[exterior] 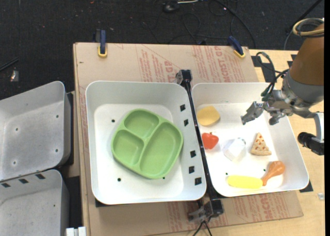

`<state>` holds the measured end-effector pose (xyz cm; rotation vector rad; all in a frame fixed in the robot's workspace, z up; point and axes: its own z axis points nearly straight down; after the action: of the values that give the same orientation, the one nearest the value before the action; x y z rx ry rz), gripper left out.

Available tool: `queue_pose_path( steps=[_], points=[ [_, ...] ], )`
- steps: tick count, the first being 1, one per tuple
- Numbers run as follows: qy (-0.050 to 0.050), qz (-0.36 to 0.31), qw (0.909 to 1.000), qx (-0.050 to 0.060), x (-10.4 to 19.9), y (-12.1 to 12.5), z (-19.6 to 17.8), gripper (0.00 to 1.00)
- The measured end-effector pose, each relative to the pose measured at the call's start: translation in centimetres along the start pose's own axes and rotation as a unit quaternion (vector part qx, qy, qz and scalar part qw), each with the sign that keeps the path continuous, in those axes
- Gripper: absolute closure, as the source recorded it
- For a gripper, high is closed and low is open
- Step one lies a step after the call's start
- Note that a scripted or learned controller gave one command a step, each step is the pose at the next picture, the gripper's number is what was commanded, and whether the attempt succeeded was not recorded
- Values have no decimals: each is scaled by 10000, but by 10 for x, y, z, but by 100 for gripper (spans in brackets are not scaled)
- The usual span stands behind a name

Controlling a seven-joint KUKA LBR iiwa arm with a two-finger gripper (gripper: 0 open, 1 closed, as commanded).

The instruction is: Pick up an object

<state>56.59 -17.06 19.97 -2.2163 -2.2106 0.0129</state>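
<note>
The right bin (289, 127) holds several small toys: a yellow-orange round piece (208, 115), a red pepper-like piece (210, 140), a clear white lump (234, 149), a pizza slice (260, 145), an orange drumstick (273, 171) and a yellow banana-like piece (244, 182). My gripper (263, 113) hangs over the upper right part of this bin, above and a little right of the pizza slice. Its two dark fingers are spread apart with nothing between them.
The left bin (98, 127) holds a green divided plate (148, 142). A black divider (193, 127) runs between the bins. Grey trays (31, 121) lie off the bench to the left. The arm's orange band (312, 60) rises at the right edge.
</note>
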Motion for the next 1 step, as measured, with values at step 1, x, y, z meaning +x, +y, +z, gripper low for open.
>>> queue_pose_path(
  steps=[1],
  points=[
    [-11,-17,10000,-68,1,3,-8,0]
  ],
)
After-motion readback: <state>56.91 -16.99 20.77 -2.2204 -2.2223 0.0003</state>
